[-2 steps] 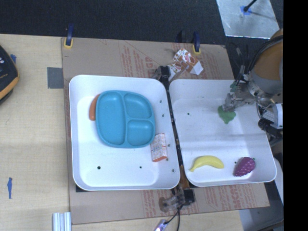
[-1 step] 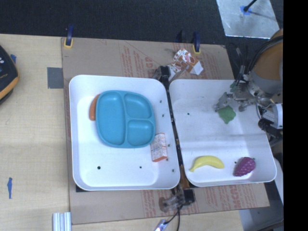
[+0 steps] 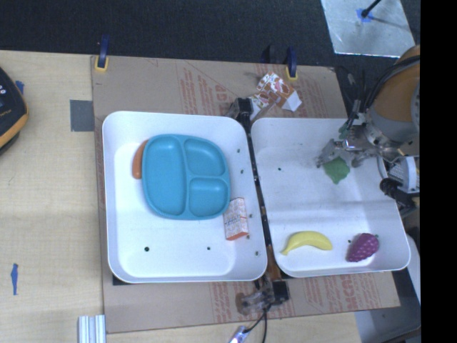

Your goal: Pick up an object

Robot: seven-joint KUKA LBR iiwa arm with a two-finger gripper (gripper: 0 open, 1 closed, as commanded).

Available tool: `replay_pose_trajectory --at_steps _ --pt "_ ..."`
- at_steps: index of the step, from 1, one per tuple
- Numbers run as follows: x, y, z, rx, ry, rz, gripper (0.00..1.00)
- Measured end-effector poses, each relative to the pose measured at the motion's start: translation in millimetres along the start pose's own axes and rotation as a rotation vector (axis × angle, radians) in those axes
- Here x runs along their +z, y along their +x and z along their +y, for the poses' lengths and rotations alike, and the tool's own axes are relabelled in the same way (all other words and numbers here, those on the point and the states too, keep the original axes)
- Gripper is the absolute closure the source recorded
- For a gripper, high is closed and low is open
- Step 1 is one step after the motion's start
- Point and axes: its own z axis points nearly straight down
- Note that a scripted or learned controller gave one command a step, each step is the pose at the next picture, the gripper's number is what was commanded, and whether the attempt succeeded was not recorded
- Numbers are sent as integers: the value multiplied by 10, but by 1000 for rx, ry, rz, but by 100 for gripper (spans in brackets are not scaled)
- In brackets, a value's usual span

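Arm: the grey KUKA arm (image 3: 396, 102), orange band above its wrist, reaches in from the right over the right bin (image 3: 300, 191).
Gripper: the gripper (image 3: 341, 157) sits low in the upper part of the right bin, directly over a green object (image 3: 335, 170); whether its fingers are apart or closed on anything cannot be told.
Green object: small and leaf-green, it lies on the bin floor just under the gripper's tip, partly covered by it.
Right bin, front: a yellow banana (image 3: 307, 242) lies near the front wall, and a purple bunch of grapes (image 3: 363, 246) rests near it to the right, the two apart.
Left bin (image 3: 121, 249): a blue divided plate (image 3: 186, 176) lies in the middle, an orange object (image 3: 136, 161) showing at its left edge, a small printed packet (image 3: 236, 219) just beside its lower right corner.
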Motion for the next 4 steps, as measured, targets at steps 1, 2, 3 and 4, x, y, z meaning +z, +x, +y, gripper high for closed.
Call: replay_pose_trajectory --at_steps 1,2,3,4 --pt "-110 -6 4 -2 1 -1 100" --pt "-109 -6 3 -2 1 -1 0" --pt "0 98 26 1 0 0 0" --pt "-1324 -15 204 3 -6 -1 0"
